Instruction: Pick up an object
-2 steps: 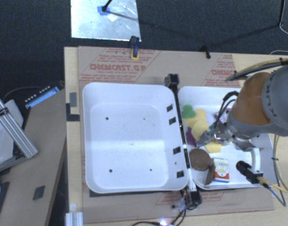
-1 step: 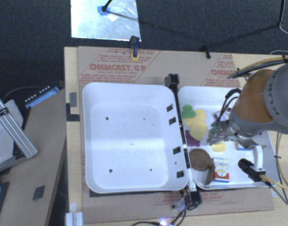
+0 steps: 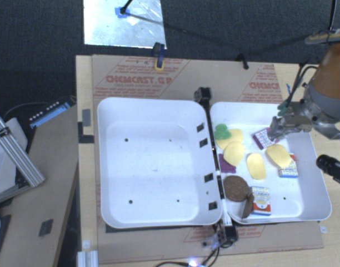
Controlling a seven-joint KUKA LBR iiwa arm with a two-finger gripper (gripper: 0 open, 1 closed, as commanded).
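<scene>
The left bin (image 3: 153,160) is sitting on the worktop (image 3: 131,74) toward its left edge, touching the right bin (image 3: 314,204) along a shared middle rim. In the right bin, going from that rim outward, a green piece (image 3: 222,131) is lying near the far left corner, with a pale yellow piece (image 3: 234,152) just beside it and a purple scrap (image 3: 225,164) partly tucked under that one. A brown round disc (image 3: 235,187) is resting by the near left corner, and a small red-and-white carton (image 3: 261,199) is lying just to its right, long axis running from far edge to near edge. A yellow oblong piece (image 3: 256,166) is lying mid-bin, long axis also running far to near. A purple patterned packet (image 3: 263,139) is lying tilted under the tool (image 3: 278,128). Another yellow piece (image 3: 279,156) is overlapping a blue-and-white packet (image 3: 289,171) toward the right wall.

The arm (image 3: 328,93) is reaching in from the right edge, wrist bent downward, tool hanging low over the packet's right end. I cannot tell whether the tool is released or clenched.
</scene>
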